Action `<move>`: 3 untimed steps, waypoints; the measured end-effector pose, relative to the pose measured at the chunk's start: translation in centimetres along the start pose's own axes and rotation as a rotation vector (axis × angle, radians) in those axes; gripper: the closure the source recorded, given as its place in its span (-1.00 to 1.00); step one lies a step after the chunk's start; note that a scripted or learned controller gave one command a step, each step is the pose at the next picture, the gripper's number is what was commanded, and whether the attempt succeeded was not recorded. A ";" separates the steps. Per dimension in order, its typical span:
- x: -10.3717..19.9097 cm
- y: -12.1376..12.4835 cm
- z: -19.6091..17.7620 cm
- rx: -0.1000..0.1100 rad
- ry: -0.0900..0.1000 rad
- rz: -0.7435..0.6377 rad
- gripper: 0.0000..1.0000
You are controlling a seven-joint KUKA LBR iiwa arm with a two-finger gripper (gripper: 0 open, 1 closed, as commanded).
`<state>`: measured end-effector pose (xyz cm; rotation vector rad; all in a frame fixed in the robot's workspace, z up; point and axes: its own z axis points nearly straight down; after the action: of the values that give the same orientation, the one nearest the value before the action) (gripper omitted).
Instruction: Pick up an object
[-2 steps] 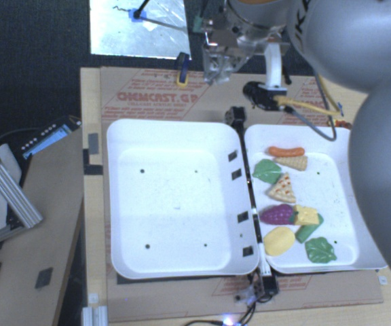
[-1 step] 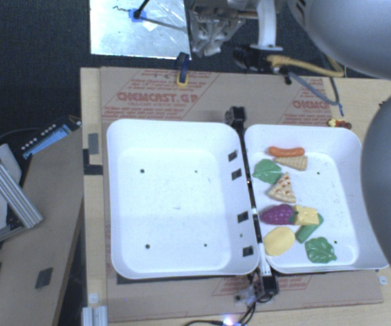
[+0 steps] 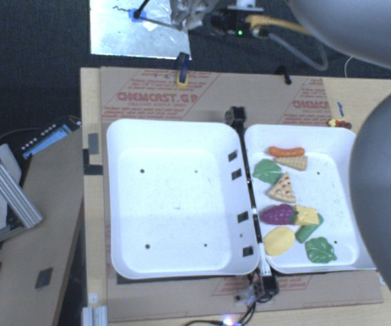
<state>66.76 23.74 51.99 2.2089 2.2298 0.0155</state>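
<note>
Closest to you, the grey arm [image 3: 385,202] bulked large along the right side, covering the right edge of the right bin [image 3: 338,141]. In that bin the toy food lay bunched toward its left wall: nearest, a green leafy piece [image 3: 320,250] and a yellow lemon-like piece [image 3: 280,240]; just behind them a purple piece [image 3: 277,214] touching a small yellow block [image 3: 307,216], with a dark green piece [image 3: 307,232] tucked below the block. Farther back you had a pizza slice [image 3: 283,189], a green leaf [image 3: 266,171], a tan waffle-like piece [image 3: 292,162] and, farthest, an orange-red sausage [image 3: 285,151]. The left bin [image 3: 175,202] sat beside it, their rims touching along a black clipped seam [image 3: 248,189]. Both rested on a brown cardboard sheet [image 3: 155,94]. At the far edge, the gripper [image 3: 190,9] hung over a shiny metal plate [image 3: 124,19], well apart from the food; you could not tell how its claw stood.
</note>
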 end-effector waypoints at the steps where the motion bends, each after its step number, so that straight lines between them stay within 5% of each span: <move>1: -6.3 0.1 -1.7 0.004 -0.005 0.013 1.00; 2: -13.2 -0.1 3.0 0.012 -0.007 0.015 1.00; 3: -10.6 0.0 -1.9 0.002 -0.004 0.005 1.00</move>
<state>66.83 13.09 53.81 2.2132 2.2240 0.0092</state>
